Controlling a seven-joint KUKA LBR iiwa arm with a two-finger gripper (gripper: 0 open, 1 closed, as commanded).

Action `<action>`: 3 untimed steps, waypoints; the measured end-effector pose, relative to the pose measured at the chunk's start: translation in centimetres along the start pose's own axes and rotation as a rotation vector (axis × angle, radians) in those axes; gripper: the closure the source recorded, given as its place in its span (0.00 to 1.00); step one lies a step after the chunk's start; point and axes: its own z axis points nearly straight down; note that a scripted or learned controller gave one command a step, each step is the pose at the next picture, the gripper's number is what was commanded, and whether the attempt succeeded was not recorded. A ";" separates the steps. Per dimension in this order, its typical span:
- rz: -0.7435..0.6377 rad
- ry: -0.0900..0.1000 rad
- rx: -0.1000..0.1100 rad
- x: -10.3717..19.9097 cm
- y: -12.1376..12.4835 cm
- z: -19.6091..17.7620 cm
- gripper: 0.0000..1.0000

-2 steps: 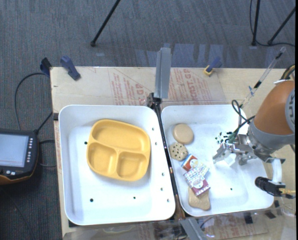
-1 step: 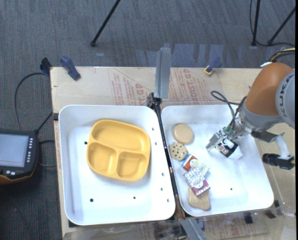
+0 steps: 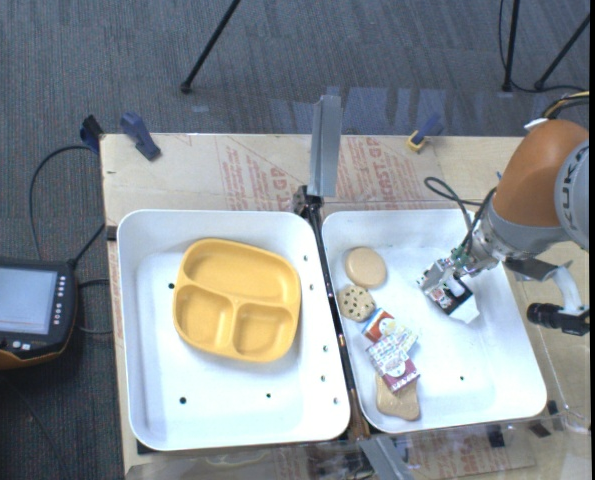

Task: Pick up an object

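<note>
My gripper (image 3: pixel 447 291) hangs low over the right bin (image 3: pixel 497 368), in its right-centre part, with the grey and orange arm reaching in from the right. To its left lie a round tan cookie (image 3: pixel 366 266) and a smaller chocolate-chip cookie (image 3: pixel 356 302). A red and white snack packet (image 3: pixel 391 347) lies below them, with a tan toast-shaped piece (image 3: pixel 398 399) near the bin's front edge. A white bit shows just under the gripper, and I cannot tell whether it is a held object.
The left bin (image 3: pixel 147 388) holds a yellow three-compartment tray (image 3: pixel 239 299). A grey metal post (image 3: pixel 325 153) rises between the bins at the back. A teach pendant (image 3: pixel 22 308) lies off the bench to the left, and tripod legs stand behind.
</note>
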 end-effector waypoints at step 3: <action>0.146 -0.001 0.000 11.2 7.5 -11.5 1.00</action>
